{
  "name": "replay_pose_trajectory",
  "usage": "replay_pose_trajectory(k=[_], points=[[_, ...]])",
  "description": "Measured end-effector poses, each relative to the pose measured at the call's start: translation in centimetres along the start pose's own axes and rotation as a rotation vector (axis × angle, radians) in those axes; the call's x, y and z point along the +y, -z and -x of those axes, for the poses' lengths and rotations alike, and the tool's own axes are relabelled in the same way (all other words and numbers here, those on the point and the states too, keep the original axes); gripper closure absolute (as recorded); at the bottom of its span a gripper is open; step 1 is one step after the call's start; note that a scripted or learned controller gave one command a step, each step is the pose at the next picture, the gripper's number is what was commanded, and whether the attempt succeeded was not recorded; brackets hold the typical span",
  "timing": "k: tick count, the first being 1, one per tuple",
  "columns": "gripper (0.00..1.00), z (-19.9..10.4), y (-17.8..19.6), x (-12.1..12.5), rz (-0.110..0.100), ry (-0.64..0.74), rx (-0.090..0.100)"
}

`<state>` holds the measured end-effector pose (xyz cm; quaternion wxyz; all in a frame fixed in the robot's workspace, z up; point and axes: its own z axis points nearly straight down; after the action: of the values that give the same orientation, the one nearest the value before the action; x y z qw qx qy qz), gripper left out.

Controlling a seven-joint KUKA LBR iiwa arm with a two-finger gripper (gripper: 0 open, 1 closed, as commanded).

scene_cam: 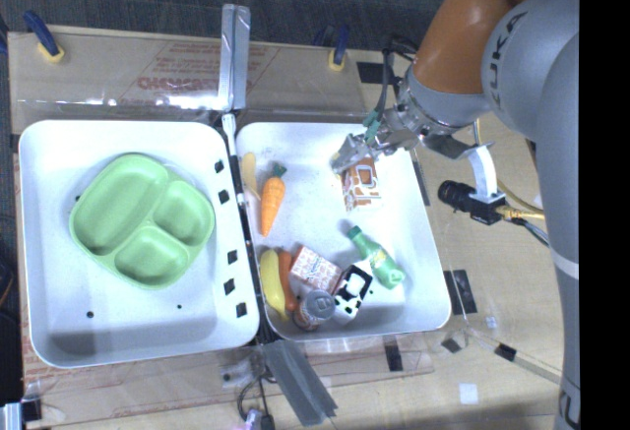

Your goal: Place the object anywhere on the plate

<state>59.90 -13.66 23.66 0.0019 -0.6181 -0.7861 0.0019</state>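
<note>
Camera view: right bin (418, 212) crowds a carrot (271, 203), green bottle (376, 256), banana (271, 282) and can (317, 307). Hand (356, 154), grip unclear, touches a small orange-white carton (360, 188). Green plate (144, 218) lies in left bin (49, 251).

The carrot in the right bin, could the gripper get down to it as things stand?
Probably yes. The carrot lies by itself near the bin's left wall, nothing on top of it. The gripper sits over the small carton, with open floor between.

"kuka" letters partly visible on arm (527, 44); other print unreadable.
</note>
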Motion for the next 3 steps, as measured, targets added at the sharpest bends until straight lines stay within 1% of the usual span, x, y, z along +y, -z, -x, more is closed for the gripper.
replay_pose_trajectory(k=[1, 2, 3], points=[[1.00, -7.1, 2.4, 1.1, 0.000, 0.054, 0.000], [1.00, -13.0, -4.9, 3.6, -0.003, 0.101, 0.000], [1.00, -17.7, 5.6, 3.8, 0.001, 0.371, -0.002]])
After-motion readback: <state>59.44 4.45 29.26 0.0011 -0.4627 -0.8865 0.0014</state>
